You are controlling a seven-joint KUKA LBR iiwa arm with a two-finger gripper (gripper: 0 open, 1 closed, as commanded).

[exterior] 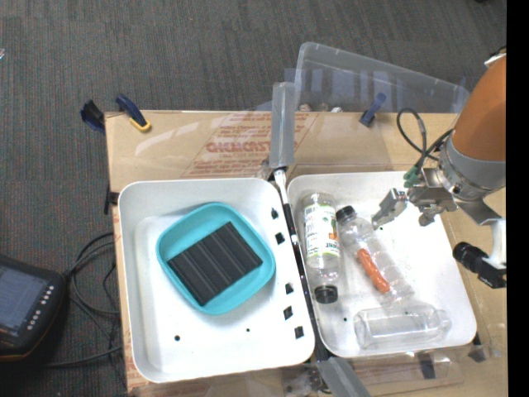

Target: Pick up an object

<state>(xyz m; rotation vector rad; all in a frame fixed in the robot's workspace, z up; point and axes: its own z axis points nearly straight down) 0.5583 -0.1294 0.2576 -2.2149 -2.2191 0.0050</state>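
The right bin (450, 292) holds three plastic bottles. A labelled bottle with a black cap (319, 240) lies along its left wall. A clear bottle with an orange thing inside (369, 259) lies slanted in the middle. A third clear bottle (402, 323) lies on its side near the front edge. My gripper (407, 212) hangs over the back right part of this bin, up and to the right of the orange-filled bottle. Its fingers stand open with nothing between them.
The left bin (140, 321) holds a teal dish (248, 230) with a black ribbed slab (214, 260) lying in it. A clear plastic lid (372, 85) leans behind the bins. Blue clamps (131, 112) grip the bench's back edge. A dark tablet (25, 304) lies on the floor at left.
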